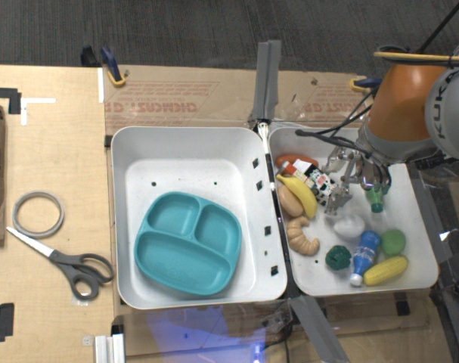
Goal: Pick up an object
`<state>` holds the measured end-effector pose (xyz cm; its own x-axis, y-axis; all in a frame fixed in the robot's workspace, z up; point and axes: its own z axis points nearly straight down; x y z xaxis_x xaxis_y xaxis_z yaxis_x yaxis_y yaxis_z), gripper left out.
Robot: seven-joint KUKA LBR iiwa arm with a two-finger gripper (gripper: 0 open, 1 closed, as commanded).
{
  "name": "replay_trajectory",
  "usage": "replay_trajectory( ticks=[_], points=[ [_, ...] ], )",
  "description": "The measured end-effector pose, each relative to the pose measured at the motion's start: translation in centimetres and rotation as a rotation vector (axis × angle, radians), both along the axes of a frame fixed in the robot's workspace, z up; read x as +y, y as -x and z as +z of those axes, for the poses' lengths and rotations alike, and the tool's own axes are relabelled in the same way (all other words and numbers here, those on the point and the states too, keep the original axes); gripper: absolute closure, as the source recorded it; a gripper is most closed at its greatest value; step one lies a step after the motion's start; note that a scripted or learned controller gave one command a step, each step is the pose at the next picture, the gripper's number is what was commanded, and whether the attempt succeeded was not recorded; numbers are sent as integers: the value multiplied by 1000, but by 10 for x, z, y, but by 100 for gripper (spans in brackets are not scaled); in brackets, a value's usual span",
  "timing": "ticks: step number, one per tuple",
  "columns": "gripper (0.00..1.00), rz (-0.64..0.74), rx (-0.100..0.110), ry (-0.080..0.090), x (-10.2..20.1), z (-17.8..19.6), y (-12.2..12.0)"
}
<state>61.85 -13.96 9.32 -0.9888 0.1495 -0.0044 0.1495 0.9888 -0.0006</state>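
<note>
The right bin (418,203) holds several toy foods: a yellow banana (299,193), a tan potato-like piece (289,202), a croissant (303,237), a dark green broccoli (337,257), a blue bottle (364,251), a green lime (393,240) and a yellow corn cob (386,271). My gripper (358,186) hangs over the back middle of this bin, open, with its fingers spread wide. A small green bottle (376,200) stands just under the right fingertip; nothing sits between the fingers. A pale translucent item (348,224) lies below the gripper.
The left bin (138,157) holds a teal divided plate (187,240). On the bench to the left lie scissors (66,262) and a tape roll (38,212). A red item (292,161) and a small white-and-black box (317,178) crowd the right bin's back left.
</note>
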Motion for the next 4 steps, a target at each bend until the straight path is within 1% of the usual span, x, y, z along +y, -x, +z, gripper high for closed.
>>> replay_trajectory(
  ticks=[1, 2, 3, 4],
  points=[
    [0, -182, 1, -1, 37, 0, 12],
    [0, -211, 3, -1, 9, -1, 87],
    [0, -377, 1, -2, 46, 3, 47],
    [0, -641, 0, 0, 30, 0, -20]
  ],
)
